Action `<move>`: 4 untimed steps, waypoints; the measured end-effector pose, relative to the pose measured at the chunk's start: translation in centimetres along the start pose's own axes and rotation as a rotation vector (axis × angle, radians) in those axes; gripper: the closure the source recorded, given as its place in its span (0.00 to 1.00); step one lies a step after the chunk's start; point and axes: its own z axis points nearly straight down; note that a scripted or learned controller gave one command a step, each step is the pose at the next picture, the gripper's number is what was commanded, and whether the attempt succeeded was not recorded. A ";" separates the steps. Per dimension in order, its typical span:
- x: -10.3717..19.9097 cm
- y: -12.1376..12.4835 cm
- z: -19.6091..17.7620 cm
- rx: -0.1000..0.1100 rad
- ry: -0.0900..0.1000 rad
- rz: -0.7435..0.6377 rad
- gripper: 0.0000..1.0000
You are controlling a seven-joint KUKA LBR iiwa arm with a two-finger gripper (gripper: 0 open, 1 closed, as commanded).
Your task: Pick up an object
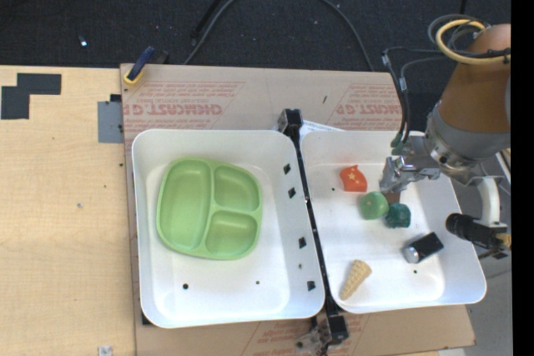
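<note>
Fingers (390, 184) hang low in the right bin (467, 288); you cannot tell if they are parted or closed. Green ball (373, 206) and teal lump (398, 217) sit just beside them. Step, as judged: approach. Next you must centre on one, descend and close.

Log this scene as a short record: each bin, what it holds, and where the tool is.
left bin: green divided plate
right bin: five small things
far side: red toy
middle: green ball, teal object beside it
near side: cone, black block
tool: over the right bin, close by the green ball and teal object
grasp: cannot tell
</note>
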 end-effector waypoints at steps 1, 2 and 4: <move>-0.1 0.1 -4.9 0.001 0.000 0.001 1.00; 4.9 0.8 -2.6 0.007 0.001 -0.003 1.00; 13.3 2.7 -0.8 0.006 0.001 -0.002 1.00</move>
